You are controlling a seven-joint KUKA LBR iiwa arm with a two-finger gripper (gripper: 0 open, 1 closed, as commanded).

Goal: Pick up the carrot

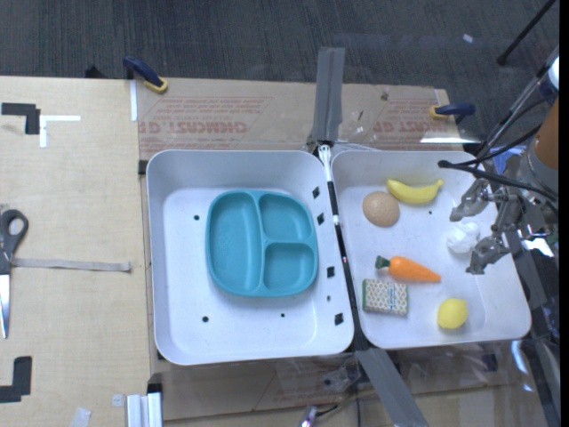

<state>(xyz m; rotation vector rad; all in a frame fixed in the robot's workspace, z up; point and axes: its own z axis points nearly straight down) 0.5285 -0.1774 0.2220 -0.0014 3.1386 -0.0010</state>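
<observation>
The carrot [411, 269], orange with a green top at its left end, lies flat near the middle of the right bin [507, 327]. My gripper [476, 231] hovers over the right side of that bin, to the right of the carrot and apart from it. Its two metal fingers [466, 205] are spread, with nothing between them. A small white object [461, 238] lies under the gripper.
In the right bin lie a banana [414, 190], a tan egg-shaped ball [380, 209], a lemon [452, 313] and a small green-and-white box [386, 297] just below the carrot. The left bin [169, 265] holds a teal divided plate [262, 242]. Scissors [9, 238] lie far left.
</observation>
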